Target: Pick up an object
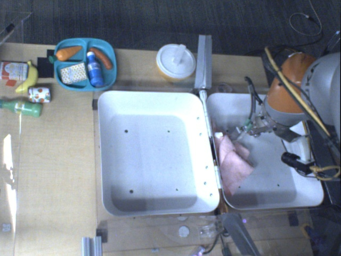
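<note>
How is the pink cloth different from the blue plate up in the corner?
The pink cloth lies crumpled and soft inside the right bin; the blue plate sits flat on the bench outside both bins. The cloth carries nothing; the plate is divided into sections holding toy food and a small blue bottle. The gripper is near the cloth, far from the plate. Both are brightly coloured.

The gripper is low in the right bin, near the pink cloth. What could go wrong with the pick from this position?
1. The pink cloth lies against the right bin's left wall, so the gripper, now at its upper edge, may hit that wall when closing in.
2. The cloth is soft and crumpled, so a grasp at its edge might catch just a fold and slip.
</note>
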{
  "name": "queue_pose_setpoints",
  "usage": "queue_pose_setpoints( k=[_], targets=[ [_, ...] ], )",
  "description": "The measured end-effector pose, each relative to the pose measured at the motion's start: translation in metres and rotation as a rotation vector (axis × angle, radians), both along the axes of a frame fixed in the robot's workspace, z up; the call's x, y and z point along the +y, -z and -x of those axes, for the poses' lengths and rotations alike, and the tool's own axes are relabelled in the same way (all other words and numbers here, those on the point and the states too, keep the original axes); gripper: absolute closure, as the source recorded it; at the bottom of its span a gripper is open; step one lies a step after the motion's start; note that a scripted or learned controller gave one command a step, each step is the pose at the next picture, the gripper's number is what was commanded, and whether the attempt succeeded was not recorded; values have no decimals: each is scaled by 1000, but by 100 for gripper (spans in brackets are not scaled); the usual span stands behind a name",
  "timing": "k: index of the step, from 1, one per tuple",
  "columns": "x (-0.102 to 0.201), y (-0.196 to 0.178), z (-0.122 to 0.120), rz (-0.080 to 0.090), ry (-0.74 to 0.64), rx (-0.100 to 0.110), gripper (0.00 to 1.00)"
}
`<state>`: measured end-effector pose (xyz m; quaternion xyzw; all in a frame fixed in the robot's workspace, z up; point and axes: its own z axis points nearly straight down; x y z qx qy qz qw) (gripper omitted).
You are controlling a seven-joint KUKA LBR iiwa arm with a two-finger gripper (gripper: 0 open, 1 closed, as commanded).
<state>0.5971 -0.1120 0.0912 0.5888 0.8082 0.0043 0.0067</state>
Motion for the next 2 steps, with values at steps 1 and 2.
queue_pose_setpoints(
  k=[1, 2],
  targets=[
    [2, -1, 33, 3, -131, -4, 0],
    [5, -67, 24, 3, -392, 11, 0]
  ],
)
